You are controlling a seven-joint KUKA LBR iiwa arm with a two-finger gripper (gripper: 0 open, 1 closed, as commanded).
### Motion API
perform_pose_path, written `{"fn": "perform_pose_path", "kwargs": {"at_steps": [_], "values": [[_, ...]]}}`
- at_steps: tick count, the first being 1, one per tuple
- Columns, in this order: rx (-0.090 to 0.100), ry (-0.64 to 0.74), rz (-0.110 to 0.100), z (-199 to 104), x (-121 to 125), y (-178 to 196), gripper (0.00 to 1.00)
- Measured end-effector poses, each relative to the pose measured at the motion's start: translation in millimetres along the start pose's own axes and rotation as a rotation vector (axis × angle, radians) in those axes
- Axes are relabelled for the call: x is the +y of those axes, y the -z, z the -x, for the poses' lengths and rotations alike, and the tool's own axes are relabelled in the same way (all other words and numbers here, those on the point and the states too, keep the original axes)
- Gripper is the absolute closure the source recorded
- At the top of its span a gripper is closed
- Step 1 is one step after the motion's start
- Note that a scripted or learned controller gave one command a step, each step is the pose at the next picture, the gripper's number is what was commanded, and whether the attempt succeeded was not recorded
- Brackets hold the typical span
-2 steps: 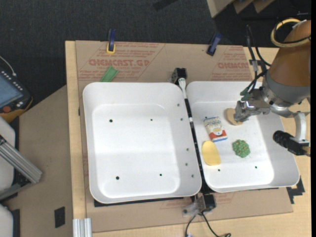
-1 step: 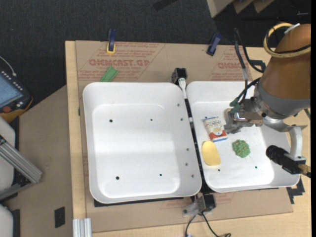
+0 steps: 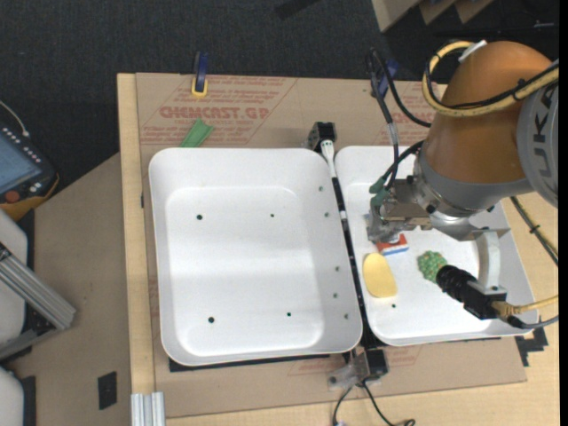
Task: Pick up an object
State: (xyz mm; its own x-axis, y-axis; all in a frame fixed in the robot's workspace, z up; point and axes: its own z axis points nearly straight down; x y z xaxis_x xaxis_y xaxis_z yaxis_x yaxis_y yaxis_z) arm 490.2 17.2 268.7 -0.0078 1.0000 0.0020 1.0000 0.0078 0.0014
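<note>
The gripper (image 3: 388, 232) hangs low in the right bin (image 3: 417, 327), over a red-and-white object (image 3: 396, 245); its grip state I cannot tell. A yellow piece (image 3: 380, 276) just beside could get nudged, spoiling the grasp.

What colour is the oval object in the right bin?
Pale yellow. The oval object shows best in the camera view, lying in the right bin.
</note>
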Motion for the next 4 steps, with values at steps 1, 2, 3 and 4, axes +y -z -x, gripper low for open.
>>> {"fn": "perform_pose_path", "kwargs": {"at_steps": [1, 2, 3, 4], "values": [[-0.001, -0.003, 0.004, -32.2, -10.3, 29.9, 1.0], [0.001, 0.0, 0.008, -89.5, -9.3, 106.1, 1.0], [-0.004, -0.011, -0.012, -70.8, -11.4, 23.3, 1.0], [0.002, 0.0, 0.007, -150.9, -9.2, 100.0, 1.0]]}}
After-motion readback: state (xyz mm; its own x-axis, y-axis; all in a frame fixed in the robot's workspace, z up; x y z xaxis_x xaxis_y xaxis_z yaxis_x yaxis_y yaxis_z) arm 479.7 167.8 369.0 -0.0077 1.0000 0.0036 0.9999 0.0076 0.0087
